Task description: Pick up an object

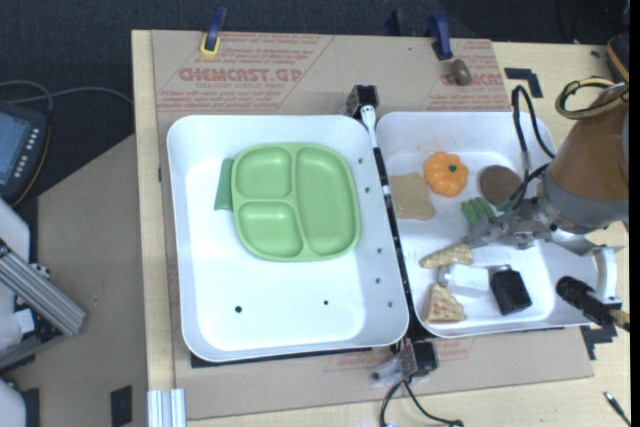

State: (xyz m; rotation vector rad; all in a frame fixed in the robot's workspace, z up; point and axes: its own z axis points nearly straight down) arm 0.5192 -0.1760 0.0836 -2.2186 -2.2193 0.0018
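**Arm low in the right bin**

The green divided tray (296, 200) lay in the left bin (190, 245). In the right bin (420, 130), the jaws (497, 227) hovered centrally; their state was unclear. A toy pumpkin (445, 172) sat at eleven o'clock from them.

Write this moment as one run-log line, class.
arm: reaching from right | gripper: low in right bin, beside green item | orange pumpkin: untouched | green tray: left bin | pick: not confirmed
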